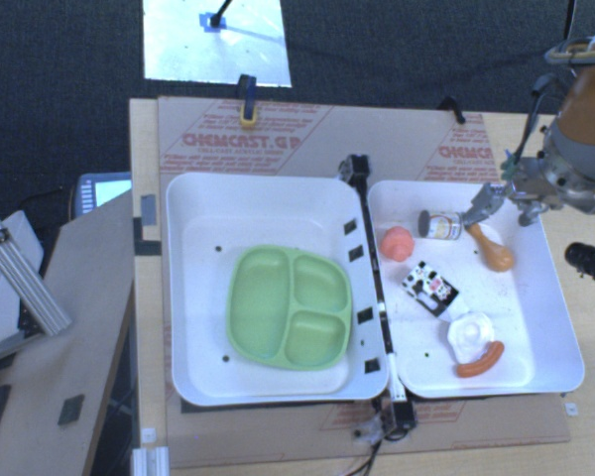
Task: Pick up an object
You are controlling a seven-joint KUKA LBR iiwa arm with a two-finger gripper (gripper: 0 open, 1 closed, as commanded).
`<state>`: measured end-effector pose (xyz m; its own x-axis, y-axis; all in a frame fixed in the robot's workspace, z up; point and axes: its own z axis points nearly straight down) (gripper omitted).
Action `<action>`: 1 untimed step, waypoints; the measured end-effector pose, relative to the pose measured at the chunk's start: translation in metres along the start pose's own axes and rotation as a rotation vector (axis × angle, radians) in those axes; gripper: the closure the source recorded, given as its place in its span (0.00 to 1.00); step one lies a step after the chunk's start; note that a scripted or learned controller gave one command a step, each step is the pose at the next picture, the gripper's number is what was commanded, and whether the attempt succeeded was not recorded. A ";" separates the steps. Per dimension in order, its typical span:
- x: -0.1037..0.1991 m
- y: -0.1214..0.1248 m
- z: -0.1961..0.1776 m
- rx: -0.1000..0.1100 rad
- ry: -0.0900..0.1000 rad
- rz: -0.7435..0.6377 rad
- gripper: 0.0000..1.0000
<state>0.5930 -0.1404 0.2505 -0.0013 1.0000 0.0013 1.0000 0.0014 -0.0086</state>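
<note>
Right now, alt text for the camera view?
The gripper hangs over the right bin, by a small jar and an orange drumstick. That bin also holds a pink ball, dice block, white cup and sausage. The left bin holds a green plate.

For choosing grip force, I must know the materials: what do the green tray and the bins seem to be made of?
Green tray: likely moulded plastic, matte pale green, with smooth rounded dividers forming three compartments.
Left bin and right bin: probably thin formed plastic, white with a slight sheen, with rounded corners and a thin rim. The picture alone cannot confirm either.
</note>
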 end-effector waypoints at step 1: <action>0.000 0.002 -0.006 -0.010 -0.001 -0.002 0.00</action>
<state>0.5950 -0.1402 0.2560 -0.0034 1.0000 -0.0001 1.0000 0.0034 0.0010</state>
